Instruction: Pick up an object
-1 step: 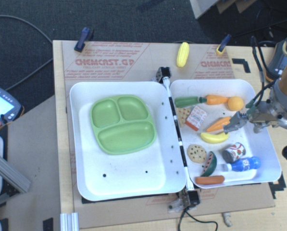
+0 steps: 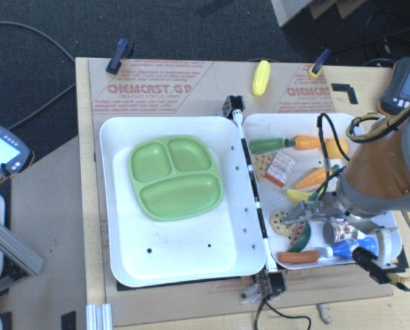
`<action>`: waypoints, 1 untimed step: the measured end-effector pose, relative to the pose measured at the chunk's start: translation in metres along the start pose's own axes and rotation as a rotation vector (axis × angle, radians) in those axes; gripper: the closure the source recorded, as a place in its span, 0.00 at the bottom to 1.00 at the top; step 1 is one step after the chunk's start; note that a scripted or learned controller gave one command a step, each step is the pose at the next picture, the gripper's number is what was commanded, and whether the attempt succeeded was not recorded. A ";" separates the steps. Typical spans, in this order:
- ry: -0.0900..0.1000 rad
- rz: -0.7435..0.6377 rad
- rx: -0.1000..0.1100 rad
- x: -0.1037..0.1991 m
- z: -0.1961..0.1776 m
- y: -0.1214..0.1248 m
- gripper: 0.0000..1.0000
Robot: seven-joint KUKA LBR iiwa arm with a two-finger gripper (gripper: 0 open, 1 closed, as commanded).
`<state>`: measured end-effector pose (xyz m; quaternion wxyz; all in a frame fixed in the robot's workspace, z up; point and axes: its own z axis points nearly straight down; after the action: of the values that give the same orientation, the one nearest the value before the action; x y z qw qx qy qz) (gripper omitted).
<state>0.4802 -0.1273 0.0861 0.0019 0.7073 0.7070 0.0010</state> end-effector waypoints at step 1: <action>0.002 0.000 -0.002 0.001 -0.010 0.001 1.00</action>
<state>0.4808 -0.1260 0.0960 0.0019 0.7071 0.7071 0.0022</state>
